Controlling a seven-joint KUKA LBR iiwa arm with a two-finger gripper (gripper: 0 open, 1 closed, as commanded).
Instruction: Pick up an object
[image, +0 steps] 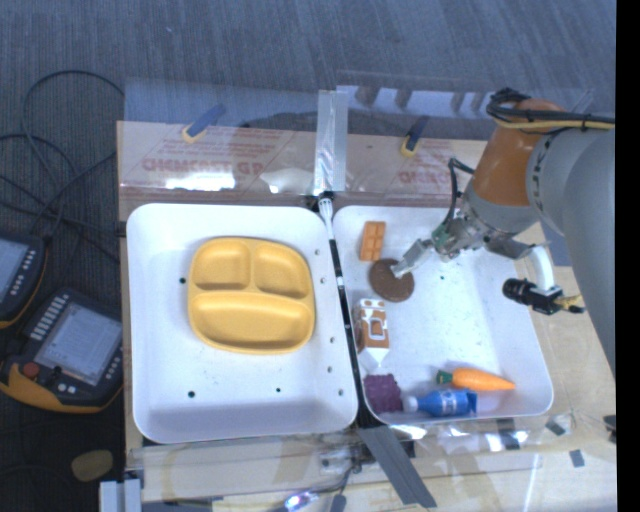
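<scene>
My gripper (404, 269) reaches in from the right over the right bin (470, 325). Its tip is down at the upper right edge of a brown round disc (390, 284) and seems to touch it. An orange waffle-like block (372, 240) lies just up and left of the disc. A small orange and white box (374, 324) sits below it, against the bin's left wall. Along the front wall lie a purple piece (380, 388), a blue bottle (446, 403) and a carrot (482, 380).
A yellow divided plate (250, 295) lies in the left bin (150, 340). The grey arm with its orange band (505, 165) crosses the right bin's far right corner. A black fitting (528, 292) juts out at the right wall. A teach pendant (60, 350) rests off the bench at the left.
</scene>
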